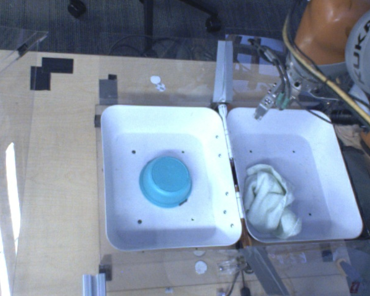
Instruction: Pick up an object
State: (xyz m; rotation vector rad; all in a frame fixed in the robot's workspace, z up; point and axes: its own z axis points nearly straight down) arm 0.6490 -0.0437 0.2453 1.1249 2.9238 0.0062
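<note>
The pincer hangs over the far rim of the right bin, toward twelve o'clock; whether it is apart or together I cannot tell. A crumpled white cloth lies at that bin's seven o'clock, near the shared edge; a blue bowl sits mid-floor in the left bin, open floor all round it.

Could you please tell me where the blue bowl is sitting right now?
The blue bowl lies upside down near the middle of the left bin, well apart from the crumpled white cloth in the right bin.
</note>
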